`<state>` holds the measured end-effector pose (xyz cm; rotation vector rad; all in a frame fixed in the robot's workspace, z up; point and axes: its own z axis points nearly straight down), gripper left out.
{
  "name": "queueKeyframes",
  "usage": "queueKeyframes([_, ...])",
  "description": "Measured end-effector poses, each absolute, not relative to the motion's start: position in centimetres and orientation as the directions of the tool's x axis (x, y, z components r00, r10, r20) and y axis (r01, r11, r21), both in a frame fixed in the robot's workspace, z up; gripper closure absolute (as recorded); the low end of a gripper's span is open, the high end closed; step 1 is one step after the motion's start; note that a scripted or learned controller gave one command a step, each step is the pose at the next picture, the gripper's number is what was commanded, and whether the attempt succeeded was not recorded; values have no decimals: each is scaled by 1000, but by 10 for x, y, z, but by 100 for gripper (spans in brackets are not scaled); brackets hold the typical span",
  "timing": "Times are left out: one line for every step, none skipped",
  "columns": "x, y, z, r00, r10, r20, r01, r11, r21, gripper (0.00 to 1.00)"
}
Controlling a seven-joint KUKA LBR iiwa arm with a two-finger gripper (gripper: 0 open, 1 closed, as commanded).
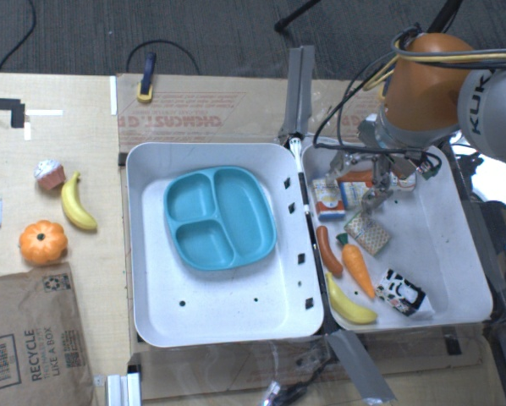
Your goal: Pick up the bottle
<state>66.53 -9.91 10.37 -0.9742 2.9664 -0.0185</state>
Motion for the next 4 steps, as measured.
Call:
queueKeyframes([505, -168, 102, -685, -728, -12, -728, 685, -23, 0])
queueKeyframes([499, -121, 104, -449, -893, -3, -893, 449, -41, 0])
queueKeyframes([660, -103, 155, -194, -981, -6, -981, 194, 0, 0])
queueKeyframes([615, -99, 124, 177, -984, -7, -984, -177, 3, 0])
